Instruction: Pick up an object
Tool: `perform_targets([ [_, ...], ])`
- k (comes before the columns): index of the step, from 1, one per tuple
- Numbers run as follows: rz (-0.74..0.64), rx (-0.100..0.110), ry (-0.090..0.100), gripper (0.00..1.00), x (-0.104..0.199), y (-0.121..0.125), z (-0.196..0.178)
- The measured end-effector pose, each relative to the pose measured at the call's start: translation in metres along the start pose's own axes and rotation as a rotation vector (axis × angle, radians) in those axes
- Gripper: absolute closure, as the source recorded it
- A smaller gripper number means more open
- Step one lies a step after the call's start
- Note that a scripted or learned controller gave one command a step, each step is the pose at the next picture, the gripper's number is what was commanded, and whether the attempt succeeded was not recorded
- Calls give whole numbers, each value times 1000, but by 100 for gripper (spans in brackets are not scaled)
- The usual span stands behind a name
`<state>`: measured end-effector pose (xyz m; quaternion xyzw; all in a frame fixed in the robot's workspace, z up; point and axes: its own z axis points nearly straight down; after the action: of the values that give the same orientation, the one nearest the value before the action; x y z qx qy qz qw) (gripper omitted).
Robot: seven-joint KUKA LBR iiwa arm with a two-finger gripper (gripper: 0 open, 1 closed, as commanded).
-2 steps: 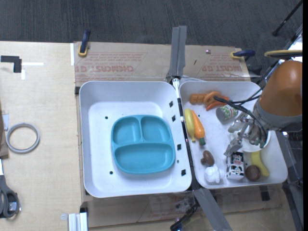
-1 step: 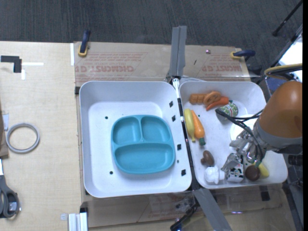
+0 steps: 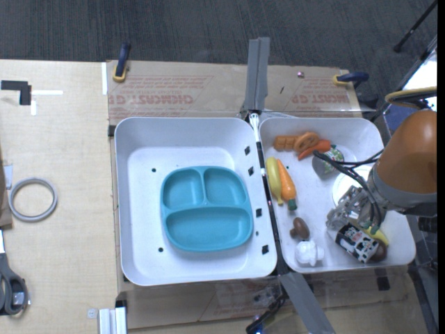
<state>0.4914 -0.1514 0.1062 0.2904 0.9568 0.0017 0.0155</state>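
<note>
My gripper (image 3: 346, 213) hangs low in the right bin (image 3: 361, 132), near its front right part. Just below it lies a black and white patterned object (image 3: 354, 243) with a bit of yellow beside it. Further left in the same bin lie a yellow and orange toy vegetable (image 3: 281, 180), a small brown piece (image 3: 300, 227) and a white object (image 3: 308, 253). At the bin's back rest orange toy pieces (image 3: 300, 143). The arm's orange band (image 3: 415, 152) covers the bin's right side.
The left bin (image 3: 139, 200) bears a blue divided plate (image 3: 206, 208). A grey divider post (image 3: 256, 75) stands between the bins at the back. On the wooden bench at left lie a tape ring (image 3: 30, 199) and scissors (image 3: 12, 291).
</note>
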Motion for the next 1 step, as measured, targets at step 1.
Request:
perform_targets([
  [1, 0, 0, 0, 0, 0, 0, 0],
])
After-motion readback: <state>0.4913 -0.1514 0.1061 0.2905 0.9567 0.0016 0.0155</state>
